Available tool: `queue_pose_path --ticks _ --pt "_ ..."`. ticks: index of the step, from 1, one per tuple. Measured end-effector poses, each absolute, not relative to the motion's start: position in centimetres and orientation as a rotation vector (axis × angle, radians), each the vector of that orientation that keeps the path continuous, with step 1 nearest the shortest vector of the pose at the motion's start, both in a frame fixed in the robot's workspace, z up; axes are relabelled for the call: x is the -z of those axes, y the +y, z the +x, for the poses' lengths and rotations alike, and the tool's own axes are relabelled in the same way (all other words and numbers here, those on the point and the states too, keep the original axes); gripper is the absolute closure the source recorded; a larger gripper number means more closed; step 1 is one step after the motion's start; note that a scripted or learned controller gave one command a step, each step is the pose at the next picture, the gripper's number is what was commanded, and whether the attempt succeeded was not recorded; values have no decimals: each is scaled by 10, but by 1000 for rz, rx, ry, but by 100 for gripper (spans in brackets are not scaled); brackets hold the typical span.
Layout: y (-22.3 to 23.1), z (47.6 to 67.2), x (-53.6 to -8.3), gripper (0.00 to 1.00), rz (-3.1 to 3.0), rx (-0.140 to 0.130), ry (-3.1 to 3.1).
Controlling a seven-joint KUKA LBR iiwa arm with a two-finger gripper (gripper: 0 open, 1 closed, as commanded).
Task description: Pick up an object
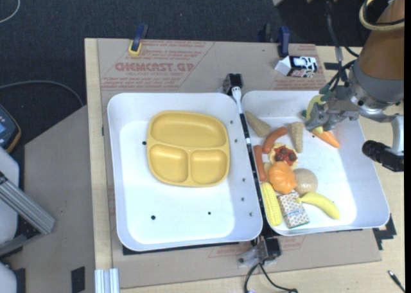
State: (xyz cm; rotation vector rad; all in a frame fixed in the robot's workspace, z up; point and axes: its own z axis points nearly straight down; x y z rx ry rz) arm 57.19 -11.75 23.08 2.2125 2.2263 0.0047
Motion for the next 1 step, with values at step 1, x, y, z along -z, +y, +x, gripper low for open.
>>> queue_pose_path --ticks 1 --pt "-55 584 -226 100 2213 -4 2229"
